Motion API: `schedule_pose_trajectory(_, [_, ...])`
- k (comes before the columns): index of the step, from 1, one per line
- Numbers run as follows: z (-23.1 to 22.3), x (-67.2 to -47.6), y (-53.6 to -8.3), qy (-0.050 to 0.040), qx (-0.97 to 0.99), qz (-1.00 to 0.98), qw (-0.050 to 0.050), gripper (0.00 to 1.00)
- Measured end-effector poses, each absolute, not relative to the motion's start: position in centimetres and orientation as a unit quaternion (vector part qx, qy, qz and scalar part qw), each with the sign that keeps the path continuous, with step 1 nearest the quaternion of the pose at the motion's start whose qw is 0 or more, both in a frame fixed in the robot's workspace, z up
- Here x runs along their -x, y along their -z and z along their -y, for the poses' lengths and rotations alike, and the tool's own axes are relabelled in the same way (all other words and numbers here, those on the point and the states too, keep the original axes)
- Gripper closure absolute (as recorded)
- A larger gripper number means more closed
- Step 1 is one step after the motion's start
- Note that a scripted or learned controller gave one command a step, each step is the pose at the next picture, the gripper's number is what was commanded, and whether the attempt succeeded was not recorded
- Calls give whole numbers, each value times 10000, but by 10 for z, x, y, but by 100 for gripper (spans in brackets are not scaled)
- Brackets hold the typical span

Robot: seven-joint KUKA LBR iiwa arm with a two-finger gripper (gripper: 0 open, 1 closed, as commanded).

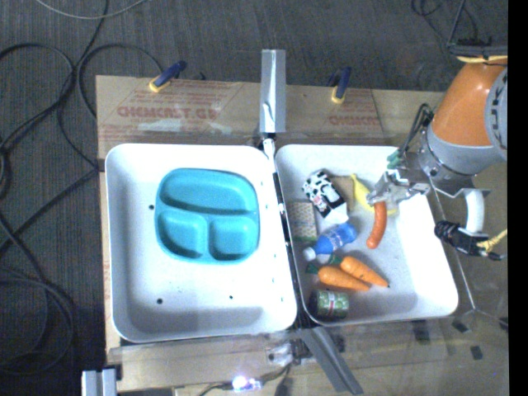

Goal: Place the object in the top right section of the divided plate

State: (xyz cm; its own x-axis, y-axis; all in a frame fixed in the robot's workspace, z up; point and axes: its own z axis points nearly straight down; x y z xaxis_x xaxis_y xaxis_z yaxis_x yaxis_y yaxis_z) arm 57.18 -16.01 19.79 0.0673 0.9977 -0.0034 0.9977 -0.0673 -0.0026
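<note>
Looking down on both bins, you find the gripper (394,190) in the upper right of the right bin (429,291), its tip at the top end of an orange sausage (377,225). The sausage hangs or lies directly below the tip in the frame, long axis near vertical with a slight lean to the lower left — whether the metal parts grip it, or merely touch it, you cannot tell, so no grasp can be claimed. The plate (206,213) sits in the left bin (132,304), well apart to the left of the gripper. Judged from its layout — one wide well above, two small ones below — the top right section is the right part of that wide well. The coming move would therefore run leftward across the wall between the bins. Near the sausage lie a cow toy (323,192), a bottle (334,239), two carrots (353,274) and a can (330,304).
</note>
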Motion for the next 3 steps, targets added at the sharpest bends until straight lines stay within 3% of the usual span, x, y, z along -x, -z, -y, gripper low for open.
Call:
schedule_pose_trajectory(1, [103, -668, -330, 25, -8114, -5845, 13, 100])
schedule_pose_trajectory(2, [185, -643, -434, 22, -8947, -4467, 15, 100])
schedule_pose_trajectory(3, [164, -566, -328, 32, -8934, -4493, -3, 100])
